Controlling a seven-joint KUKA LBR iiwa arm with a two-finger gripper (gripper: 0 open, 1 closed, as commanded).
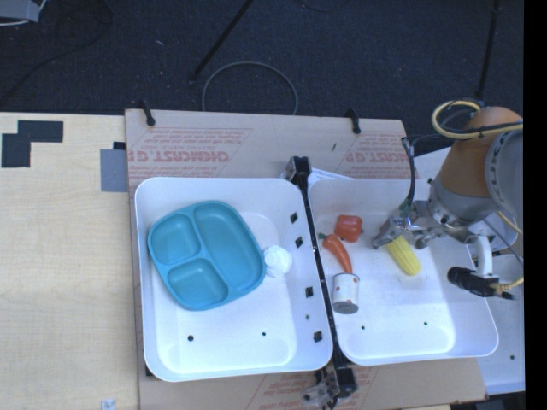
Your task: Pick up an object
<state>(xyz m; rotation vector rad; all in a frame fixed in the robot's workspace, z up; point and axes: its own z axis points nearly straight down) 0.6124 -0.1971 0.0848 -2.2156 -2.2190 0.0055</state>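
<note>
Fingers: metal fingers of the gripper [400,231] sit low in the right bin [427,331], at the upper end of the corn cob [404,254]. Whether they are parted or closed cannot be told; glare and the wrist's bulk mask the tips.

Grasp status: not confirmed. The cob touches or lies just under the finger area, but it is not seen between the fingers.

Step in hand: judged to be the approach or closing stage on the cob, the arm [479,173] reaching in from the right with its orange band above the wrist.

Object position: yellow cob lies on the bin floor, tilted, its upper end beside the fingers and its lower end pointing toward the bin's middle. It appears to rest on the floor, not lifted.

Other contents, right bin: red pepper-like piece [348,226] near the divider, well left of the fingers; orange carrot [337,252] just below it; small can [345,292] lower still, near the divider. All stand apart from the cob.

Left bin [214,348]: blue divided plate [205,253] with a white ball [277,260] touching its right edge.

Next move, as judged: needs a firm closure across the cob's width, then a straight lift. The cob is rounded and smooth, so an end-on or off-centre pinch is likely to slip.

Risk: a grip at the very tip may pivot the cob or squeeze it out.
</note>
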